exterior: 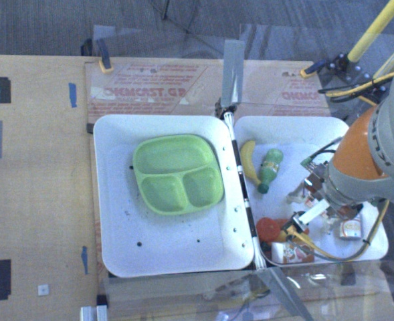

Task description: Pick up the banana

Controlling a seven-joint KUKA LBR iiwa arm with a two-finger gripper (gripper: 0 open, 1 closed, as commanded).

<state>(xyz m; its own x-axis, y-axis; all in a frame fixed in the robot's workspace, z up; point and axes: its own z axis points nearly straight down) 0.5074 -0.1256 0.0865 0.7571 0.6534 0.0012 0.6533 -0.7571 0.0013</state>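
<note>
A green three-compartment plate [178, 174] lies in the left bin [116, 246]. In the right bin [283, 127], a small green bottle [269, 168] lies tilted toward the far side, a red round thing [269, 229] sits near the dividing wall, and small cartons [349, 229] lie at the near right.

Red block lettering is being shown on the cardboard sheet [146, 89] behind the bins, reading roughly "CHEMCAST GB", though the letters are blurred. Similar red print on the right-hand cardboard [287, 92] is being cut off and cannot be read.
</note>
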